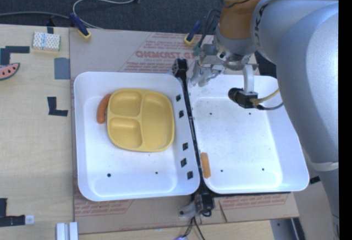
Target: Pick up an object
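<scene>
My claw [204,71] hangs over the far-left corner of the right shallow white bin [250,148], upper centre of frame; can't tell its opening. Yellow divided plastic plate [140,119] lies in the left white bin [132,178], small orange sausage-shaped piece [101,109] touching its left edge. Another small orange piece [205,164] sits by right bin's left wall.
</scene>
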You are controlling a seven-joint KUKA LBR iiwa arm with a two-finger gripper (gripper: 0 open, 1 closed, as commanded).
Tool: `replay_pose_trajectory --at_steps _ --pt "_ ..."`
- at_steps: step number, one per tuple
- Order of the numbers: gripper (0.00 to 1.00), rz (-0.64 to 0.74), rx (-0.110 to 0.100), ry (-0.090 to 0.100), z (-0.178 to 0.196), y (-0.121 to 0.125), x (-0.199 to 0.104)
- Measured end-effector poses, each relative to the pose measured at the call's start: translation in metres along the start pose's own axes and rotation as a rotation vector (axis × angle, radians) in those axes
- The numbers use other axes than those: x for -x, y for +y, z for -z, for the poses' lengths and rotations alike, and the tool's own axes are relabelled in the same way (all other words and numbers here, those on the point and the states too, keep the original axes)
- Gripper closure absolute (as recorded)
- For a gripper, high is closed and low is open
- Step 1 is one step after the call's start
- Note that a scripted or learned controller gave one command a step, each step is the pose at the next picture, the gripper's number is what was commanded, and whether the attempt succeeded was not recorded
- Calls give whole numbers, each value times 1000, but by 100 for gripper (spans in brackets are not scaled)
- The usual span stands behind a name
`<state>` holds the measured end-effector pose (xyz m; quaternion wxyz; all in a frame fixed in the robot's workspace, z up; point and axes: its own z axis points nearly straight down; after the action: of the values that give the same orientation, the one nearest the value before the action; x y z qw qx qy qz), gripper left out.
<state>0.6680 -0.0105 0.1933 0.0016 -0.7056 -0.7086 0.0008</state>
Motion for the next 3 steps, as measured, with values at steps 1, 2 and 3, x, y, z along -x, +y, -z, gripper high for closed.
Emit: replay_pose_trajectory --at_steps 1,2,3 --pt "0 0 0 0 0 0 0" --pt "100 2 -1 1 9 0 -1" --pt "0 2 -1 1 9 0 -1"
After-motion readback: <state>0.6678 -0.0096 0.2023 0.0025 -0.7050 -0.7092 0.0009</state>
